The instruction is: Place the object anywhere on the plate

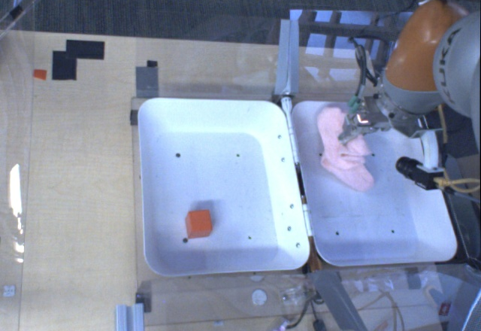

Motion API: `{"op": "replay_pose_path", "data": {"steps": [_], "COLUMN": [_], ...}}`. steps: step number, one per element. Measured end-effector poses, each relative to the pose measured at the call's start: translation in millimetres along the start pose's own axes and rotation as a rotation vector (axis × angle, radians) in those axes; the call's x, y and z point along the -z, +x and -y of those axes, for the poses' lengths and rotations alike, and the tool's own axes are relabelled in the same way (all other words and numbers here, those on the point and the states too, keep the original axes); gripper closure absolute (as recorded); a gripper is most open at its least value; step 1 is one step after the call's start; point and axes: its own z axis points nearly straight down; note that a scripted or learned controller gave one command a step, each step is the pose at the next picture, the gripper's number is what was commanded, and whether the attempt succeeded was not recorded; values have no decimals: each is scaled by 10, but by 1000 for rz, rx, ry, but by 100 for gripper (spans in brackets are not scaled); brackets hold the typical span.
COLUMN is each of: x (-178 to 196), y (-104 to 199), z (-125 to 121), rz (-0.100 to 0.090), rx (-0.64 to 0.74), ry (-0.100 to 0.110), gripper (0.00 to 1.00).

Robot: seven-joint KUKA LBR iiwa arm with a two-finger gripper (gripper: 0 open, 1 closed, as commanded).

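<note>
The end effector (359, 123) hangs over the back of the right bin (421, 247), its tip down on the upper right edge of a pink crumpled cloth (342, 150); whether it grips the cloth I cannot tell. The cloth lies against the bin's back-left corner, draping toward the middle, likely bunched that way because soft fabric slumps. In the left bin (218, 126), an orange block (199, 223) sits near the front-left corner, well apart. No plate can be made out on the surface (75, 171).
</note>
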Motion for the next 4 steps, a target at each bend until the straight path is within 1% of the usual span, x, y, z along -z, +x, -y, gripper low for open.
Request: {"op": "replay_pose_path", "data": {"steps": [1,2,4], "x": [495,596,663], "y": [10,510,1616], "z": [-33,22,355], "rz": [0,-2,-2], "rx": [8,412,1217], "ry": [-2,-1,-5], "gripper": [100,100,100]}}
